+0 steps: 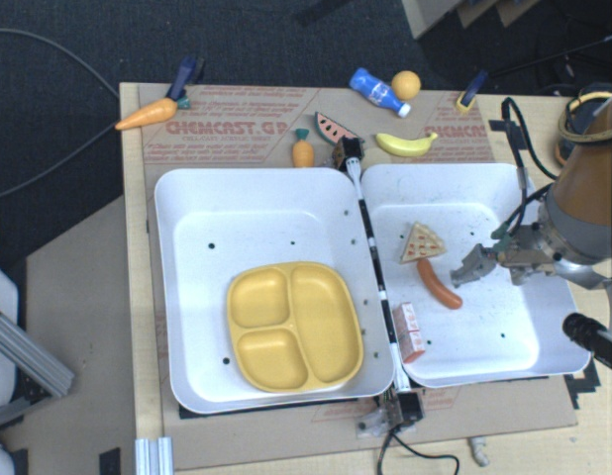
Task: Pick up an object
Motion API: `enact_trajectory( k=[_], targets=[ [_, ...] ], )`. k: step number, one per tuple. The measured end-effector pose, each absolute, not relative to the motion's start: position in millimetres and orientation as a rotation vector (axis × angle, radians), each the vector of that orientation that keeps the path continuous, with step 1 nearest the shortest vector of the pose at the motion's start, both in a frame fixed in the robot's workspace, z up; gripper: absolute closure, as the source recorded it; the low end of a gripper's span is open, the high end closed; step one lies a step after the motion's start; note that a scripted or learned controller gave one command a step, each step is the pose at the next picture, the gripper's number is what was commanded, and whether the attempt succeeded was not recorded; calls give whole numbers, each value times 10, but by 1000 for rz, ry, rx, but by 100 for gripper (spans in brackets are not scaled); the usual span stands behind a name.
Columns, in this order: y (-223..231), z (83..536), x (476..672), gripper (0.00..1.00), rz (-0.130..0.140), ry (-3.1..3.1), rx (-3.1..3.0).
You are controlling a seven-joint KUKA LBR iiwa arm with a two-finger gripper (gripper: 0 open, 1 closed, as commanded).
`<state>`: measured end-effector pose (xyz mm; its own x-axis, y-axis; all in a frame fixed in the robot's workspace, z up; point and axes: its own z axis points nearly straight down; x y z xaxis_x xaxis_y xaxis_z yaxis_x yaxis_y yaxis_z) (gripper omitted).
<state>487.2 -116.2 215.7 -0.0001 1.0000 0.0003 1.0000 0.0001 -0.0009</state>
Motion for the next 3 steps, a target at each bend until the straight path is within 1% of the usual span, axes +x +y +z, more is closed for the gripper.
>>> enact_trajectory(
  k=[1,2,3],
  targets=[
    [-1090,999,5256,0,2,-2219,-2220],
    [-1090,1102,5263,100,-1,-2221,-2223],
    [-1090,1101,5262,0,0,-2221,-2223]
  ],
)
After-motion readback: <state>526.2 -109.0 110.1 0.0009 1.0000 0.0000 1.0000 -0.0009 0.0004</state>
